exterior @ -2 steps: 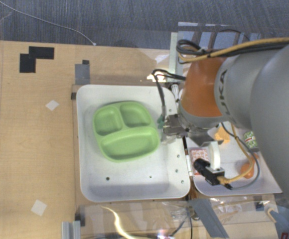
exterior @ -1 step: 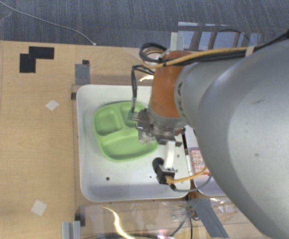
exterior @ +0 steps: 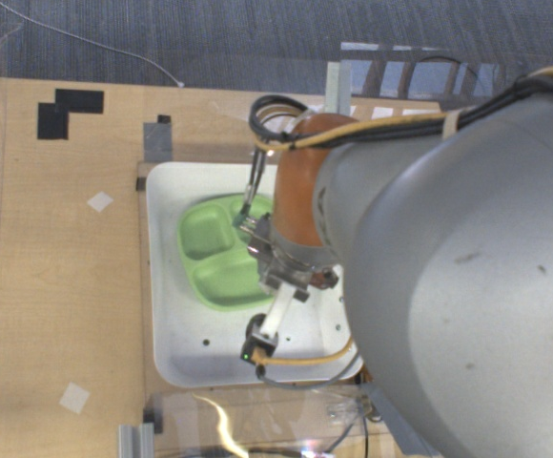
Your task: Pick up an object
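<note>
Low over the green two-compartment plastic tray [exterior: 215, 251] lying flat in the shallow white bin [exterior: 176, 351]. Cannot tell the opening of the claw [exterior: 278, 273]; seemingly yet to grasp and lift.

- The arm [exterior: 467, 284] is a broad, rounded shell in smooth matte light grey, with 2 small dark marks on its surface.
- An orange band [exterior: 300, 194] rings the arm above the wrist. It is rust-toned with a soft sheen.
- The tool [exterior: 276, 260] sits below the band, built of angular grey-metal parts with small dark screw heads.
- A yellow cable [exterior: 391, 128] runs along the arm's upper edge, and thicker black cables [exterior: 505, 95] lie beside it.
- Black cable loops [exterior: 275, 114] coil at the far end of the orange band.
- A thin dark lead [exterior: 253, 181] runs from those loops to the metal parts.
</note>
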